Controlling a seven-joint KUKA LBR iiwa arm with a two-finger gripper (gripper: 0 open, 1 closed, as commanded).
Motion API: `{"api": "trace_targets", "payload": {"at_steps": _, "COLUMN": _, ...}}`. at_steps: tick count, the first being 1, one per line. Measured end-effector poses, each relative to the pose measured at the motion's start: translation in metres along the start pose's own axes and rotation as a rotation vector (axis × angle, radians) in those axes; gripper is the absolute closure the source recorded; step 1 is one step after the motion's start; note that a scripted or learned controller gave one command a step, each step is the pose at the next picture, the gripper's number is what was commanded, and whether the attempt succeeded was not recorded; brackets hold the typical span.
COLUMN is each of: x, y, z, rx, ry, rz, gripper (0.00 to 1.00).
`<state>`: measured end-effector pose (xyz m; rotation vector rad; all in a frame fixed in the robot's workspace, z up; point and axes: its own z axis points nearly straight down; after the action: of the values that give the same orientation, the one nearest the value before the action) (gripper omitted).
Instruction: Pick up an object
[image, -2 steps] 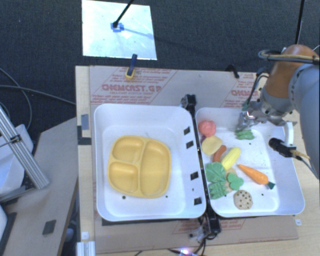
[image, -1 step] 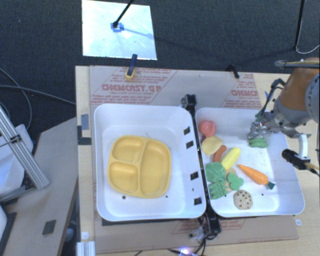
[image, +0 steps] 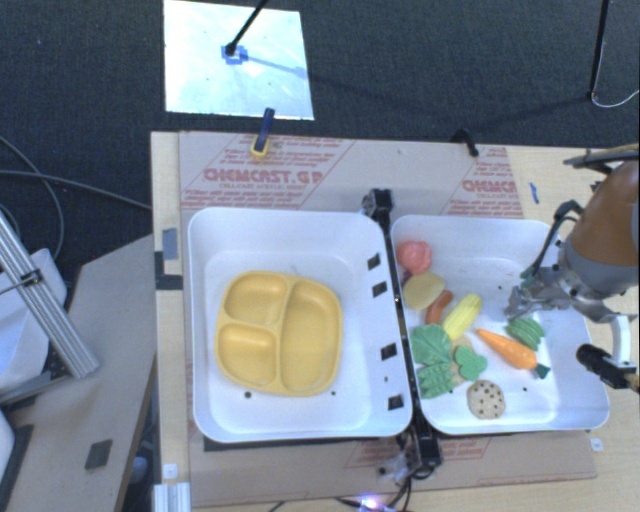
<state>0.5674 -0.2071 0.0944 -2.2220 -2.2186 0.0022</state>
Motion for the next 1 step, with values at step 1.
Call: {"api": "trace_targets", "payload": {"at_steps": 1, "x": 0.0006, "y": 0.0027, "z": 0.0002, "rx": -0.004, "ry": -0.001, "rz": -0.002, "gripper": 0.00}}
